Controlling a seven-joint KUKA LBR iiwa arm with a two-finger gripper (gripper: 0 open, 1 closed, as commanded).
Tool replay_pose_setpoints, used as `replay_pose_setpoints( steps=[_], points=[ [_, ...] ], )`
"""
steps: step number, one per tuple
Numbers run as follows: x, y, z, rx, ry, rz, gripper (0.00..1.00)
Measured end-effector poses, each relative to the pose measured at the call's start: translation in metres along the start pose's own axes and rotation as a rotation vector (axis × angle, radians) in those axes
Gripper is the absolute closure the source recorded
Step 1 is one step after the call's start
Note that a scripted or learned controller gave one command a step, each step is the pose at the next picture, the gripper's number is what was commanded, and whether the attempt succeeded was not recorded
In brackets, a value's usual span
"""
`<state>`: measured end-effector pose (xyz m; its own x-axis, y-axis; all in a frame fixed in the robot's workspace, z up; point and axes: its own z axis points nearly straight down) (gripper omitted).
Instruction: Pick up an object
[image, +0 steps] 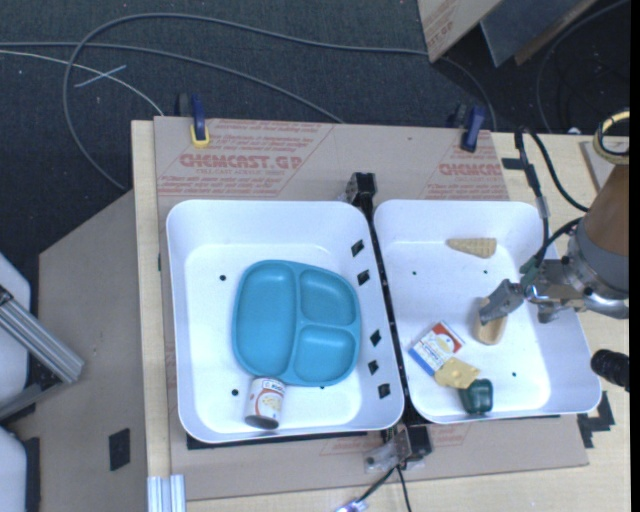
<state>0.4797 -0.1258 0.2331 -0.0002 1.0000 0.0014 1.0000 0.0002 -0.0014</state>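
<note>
My gripper (497, 303) reaches in from the right and hangs low over the middle of the right bin (566, 372). A small tan lump (489, 332) lies right under its tip, touching or nearly touching it; whether it is gripped cannot be made out. To the lower left lie a small red, white and blue box (436, 348), a yellow piece (458, 375) and a dark green object (479, 397). A tan wedge (471, 246) rests near the bin's far side.
The left bin (183, 300) holds a blue divided plate (297, 322) and a small can (264, 402) on its side near the front wall. A black divider with clips (375, 290) runs between the bins. Cables trail along the right edge.
</note>
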Motion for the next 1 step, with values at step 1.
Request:
replay_pose_setpoints(
  steps=[1],
  points=[
    [-0.0013,0.0024,0.0423,0.004,0.001,0.000,0.00]
  ],
)
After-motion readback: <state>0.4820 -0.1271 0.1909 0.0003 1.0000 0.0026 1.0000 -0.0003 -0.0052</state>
